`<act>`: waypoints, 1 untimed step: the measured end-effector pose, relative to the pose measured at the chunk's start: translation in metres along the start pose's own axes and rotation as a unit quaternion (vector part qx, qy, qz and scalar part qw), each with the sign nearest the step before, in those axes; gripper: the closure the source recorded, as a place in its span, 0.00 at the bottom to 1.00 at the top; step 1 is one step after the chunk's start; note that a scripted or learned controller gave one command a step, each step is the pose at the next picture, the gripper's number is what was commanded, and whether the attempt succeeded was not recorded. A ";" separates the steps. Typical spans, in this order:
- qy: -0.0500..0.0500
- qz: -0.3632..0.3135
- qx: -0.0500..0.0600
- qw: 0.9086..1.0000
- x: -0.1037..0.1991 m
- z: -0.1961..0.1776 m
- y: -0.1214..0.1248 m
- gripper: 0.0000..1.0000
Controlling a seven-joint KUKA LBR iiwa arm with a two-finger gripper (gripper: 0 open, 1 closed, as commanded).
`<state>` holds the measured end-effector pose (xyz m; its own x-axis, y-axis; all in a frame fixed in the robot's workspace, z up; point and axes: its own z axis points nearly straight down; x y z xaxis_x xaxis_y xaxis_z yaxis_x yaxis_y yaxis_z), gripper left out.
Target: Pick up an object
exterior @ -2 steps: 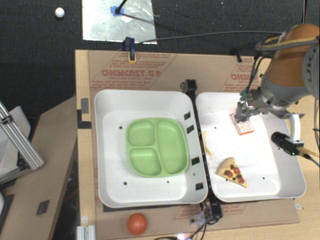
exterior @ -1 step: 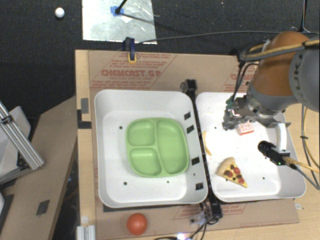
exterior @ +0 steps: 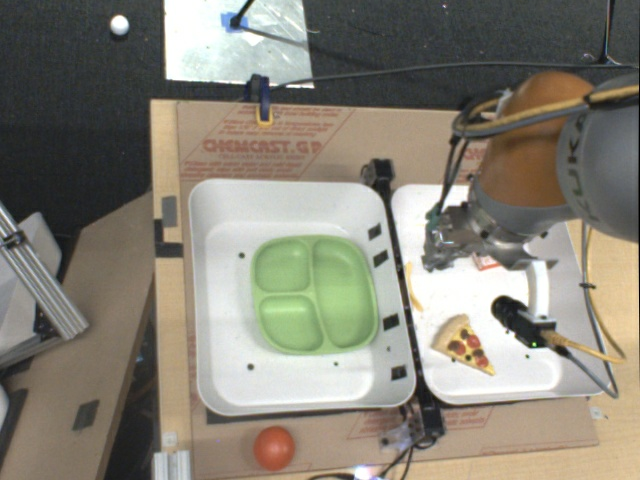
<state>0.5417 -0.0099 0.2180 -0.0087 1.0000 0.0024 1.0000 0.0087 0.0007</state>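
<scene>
The thing I would take as the target is the toy pizza slice. It lies flat on the floor of the right bin, near the front wall, with its point toward the middle divider. Nothing touches it. A thin yellow stick, perhaps a toy fry, lies beside the left wall of the same bin, apart from the slice. A small red-and-white piece shows just under the wrist, and I cannot say what it is.

The gripper hangs over the back left part of this bin, near the yellow stick and well apart from the slice. I cannot tell from this angle if it is wide or narrow, and I see no object in it. My judgement is that the pick is not yet done: every object rests on the bin floor, so the descent, the closing and the lift are all left to do.

The left bin holds a green divided plate, lying flat in its middle. Both bins sit on a cardboard sheet with red printing. An orange ball rests on this sheet in front of the left bin. Behind, a blue clamp stands at the cardboard's edge, and a silver sheet and a small white ball lie on the dark surface. A metal profile leans at the left.
</scene>
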 end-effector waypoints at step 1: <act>0.000 0.000 0.001 1.000 0.046 0.007 -0.014 1.00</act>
<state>0.5275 0.0364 0.2108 -0.0090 1.0000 0.0020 1.0000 0.0090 -0.0008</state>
